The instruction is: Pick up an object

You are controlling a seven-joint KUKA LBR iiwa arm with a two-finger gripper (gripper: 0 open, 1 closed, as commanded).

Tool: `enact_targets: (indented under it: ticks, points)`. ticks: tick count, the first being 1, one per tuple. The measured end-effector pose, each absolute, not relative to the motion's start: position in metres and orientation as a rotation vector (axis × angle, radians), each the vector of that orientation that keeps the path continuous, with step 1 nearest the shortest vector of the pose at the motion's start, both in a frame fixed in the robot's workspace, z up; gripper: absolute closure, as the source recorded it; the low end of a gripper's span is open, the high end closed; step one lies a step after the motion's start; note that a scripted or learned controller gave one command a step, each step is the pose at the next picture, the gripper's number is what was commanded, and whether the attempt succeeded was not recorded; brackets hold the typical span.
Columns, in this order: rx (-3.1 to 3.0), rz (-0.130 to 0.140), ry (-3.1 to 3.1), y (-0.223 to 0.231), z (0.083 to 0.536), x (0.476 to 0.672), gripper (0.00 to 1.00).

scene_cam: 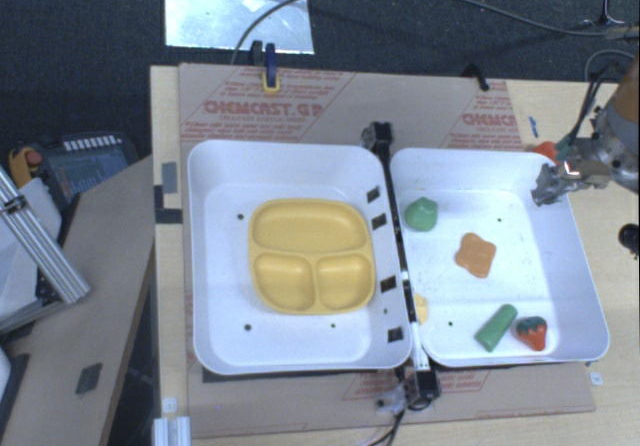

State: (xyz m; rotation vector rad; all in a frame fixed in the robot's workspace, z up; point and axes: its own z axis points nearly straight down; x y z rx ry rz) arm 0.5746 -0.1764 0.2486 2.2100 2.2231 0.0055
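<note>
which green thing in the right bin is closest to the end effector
The rounded green piece near the bin's top left; the long green one lies farther from the end effector.

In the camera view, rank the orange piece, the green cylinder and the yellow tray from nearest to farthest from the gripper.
Measured from the gripper at the right bin's far right rim:
1. Orange piece, middle of the right bin.
2. Green cylinder, near the front of the right bin, beside the strawberry.
3. Yellow tray, in the left bin, across the divider.
</note>
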Motion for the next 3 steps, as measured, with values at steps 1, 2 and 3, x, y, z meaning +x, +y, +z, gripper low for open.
enact_targets:
  ticks: [1, 2, 3]
  points:
    - [2.21, 0.004, 2.231, -0.127, 0.255, 0.568, 1.0]
    - [2.211, 0.004, 2.232, -0.075, 0.259, 0.559, 1.0]
    - [2.211, 0.003, 2.232, -0.028, 0.259, 0.554, 1.0]
